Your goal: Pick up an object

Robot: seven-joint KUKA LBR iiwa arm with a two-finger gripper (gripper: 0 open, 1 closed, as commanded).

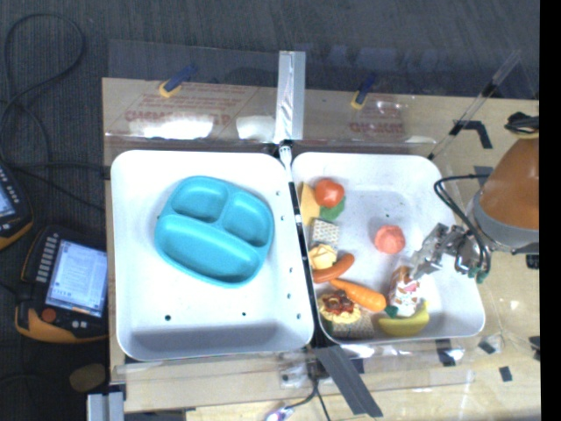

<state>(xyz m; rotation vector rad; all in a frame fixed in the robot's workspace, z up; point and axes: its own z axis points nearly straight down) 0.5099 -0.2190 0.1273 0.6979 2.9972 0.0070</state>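
Note:
The right bin (412, 178) holds several toy foods. A red tomato with a green top (330, 193) lies at the back left, and a small red fruit (390, 239) sits near the middle. An orange carrot (359, 295) and a yellow banana (403, 323) lie toward the front. A small white, red and green item (405, 295) stands just above the banana. My gripper (424, 257) reaches in from the right and hovers over the bin's right half. It is just right of the red fruit and above the white item. Nothing shows in its grasp.
A grey waffle piece (325, 232), a sausage (335, 267), a yellow wedge (308, 203) and a pizza-like piece (338, 309) crowd the right bin's left side. The left bin (140, 323) holds a blue divided plate (215, 228). The arm's orange band (517, 187) hangs over the bench's right edge.

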